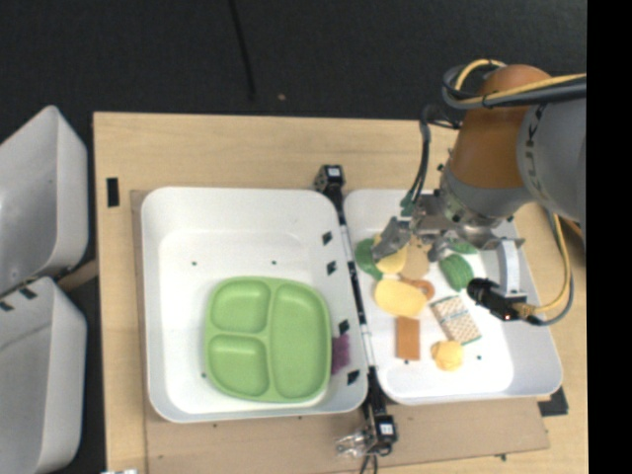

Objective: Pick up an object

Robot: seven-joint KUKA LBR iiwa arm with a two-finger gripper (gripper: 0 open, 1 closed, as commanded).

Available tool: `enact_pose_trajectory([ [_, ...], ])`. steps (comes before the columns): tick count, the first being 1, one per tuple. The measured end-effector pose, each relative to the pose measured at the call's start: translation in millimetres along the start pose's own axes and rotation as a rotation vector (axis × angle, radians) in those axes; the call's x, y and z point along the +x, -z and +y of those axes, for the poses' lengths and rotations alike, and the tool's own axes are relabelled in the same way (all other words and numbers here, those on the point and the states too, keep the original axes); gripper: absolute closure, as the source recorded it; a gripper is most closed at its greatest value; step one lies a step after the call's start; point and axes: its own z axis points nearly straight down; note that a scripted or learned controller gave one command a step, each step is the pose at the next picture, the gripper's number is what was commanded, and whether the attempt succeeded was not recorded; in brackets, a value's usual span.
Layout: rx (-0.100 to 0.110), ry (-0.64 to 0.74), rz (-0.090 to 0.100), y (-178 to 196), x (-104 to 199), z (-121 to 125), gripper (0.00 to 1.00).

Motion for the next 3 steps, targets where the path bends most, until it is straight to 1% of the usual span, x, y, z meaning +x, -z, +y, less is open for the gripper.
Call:
enact_pose_trajectory([
  [1, -0.007, 0.004, 0.000, 4, 48, -87, 0.00],
  [2, -0.014, -0.006, -0.003, 14, 44, -82, 1.00],
  [3, -0.032, 0.006, -0.002, 171, 57, -99, 1.00],
])
